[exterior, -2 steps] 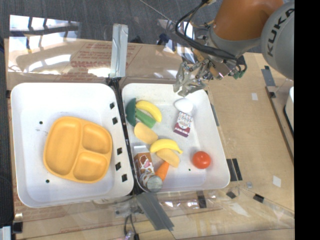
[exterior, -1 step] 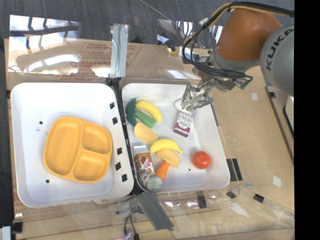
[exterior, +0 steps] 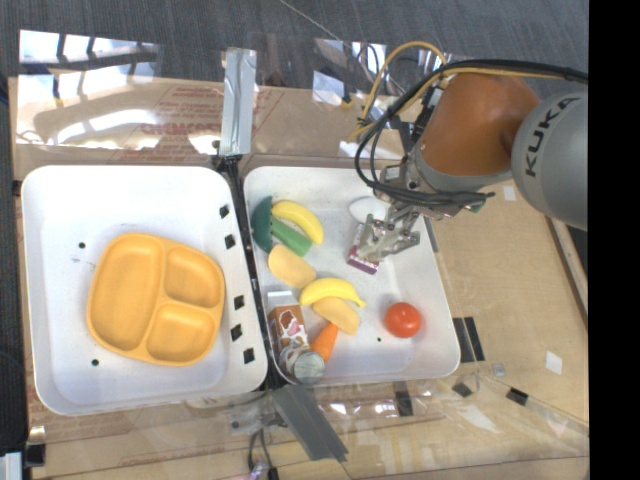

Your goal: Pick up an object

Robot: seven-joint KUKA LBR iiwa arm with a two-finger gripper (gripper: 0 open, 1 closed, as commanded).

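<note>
A brown bench (exterior: pixel 130 118) under clear plastic sheeting bears two shallow white bins side by side, with dark carpet beyond. The grey arm (exterior: pixel 545 153), with its orange band and a loop of cables, reaches in from the right and points its wrist down over the upper part of the right bin (exterior: pixel 435 298). The gripper (exterior: pixel 385 238) hangs low there, just above the bin floor, over a small purple and white packet (exterior: pixel 362 260) that lies at its tips; whether the fingers are apart or together I cannot tell, nor whether they touch the packet. The other things lie to the left and below: two bananas (exterior: pixel 300 220) (exterior: pixel 332 291), a green vegetable (exterior: pixel 285 233), a yellow piece (exterior: pixel 291 266), a carrot (exterior: pixel 324 340), a brown can (exterior: pixel 291 330) and a red tomato (exterior: pixel 403 319). The left bin (exterior: pixel 55 208) holds a yellow divided tray (exterior: pixel 155 296).
</note>
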